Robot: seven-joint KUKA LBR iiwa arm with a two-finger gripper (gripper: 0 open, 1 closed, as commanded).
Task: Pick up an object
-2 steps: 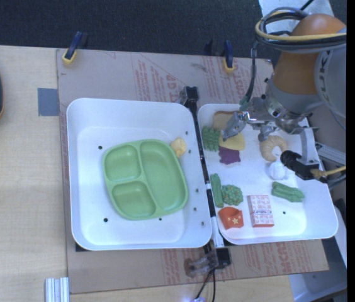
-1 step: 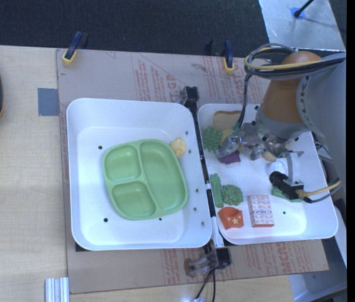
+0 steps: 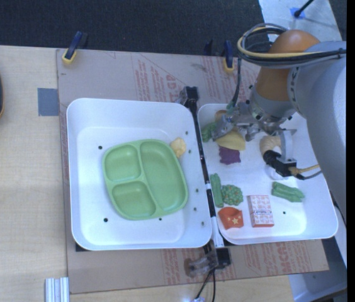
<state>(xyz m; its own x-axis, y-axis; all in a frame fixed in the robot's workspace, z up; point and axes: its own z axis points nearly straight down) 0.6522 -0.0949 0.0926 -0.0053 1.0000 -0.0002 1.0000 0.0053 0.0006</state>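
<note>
Gripper (image 3: pixel 239 126) opening cannot be determined; crowded yellow and purple plastic food pieces (image 3: pixel 231 148) risk a deflected, failed grasp.

Arm (image 3: pixel 319 74): grey casing, rounded links. Orange band (image 3: pixel 291 43) above the wrist, dome-shaped. Black-and-yellow cable (image 3: pixel 259 39) loops around it. Gripper (image 3: pixel 243 126): dark metal assembly with exposed fittings.
</note>
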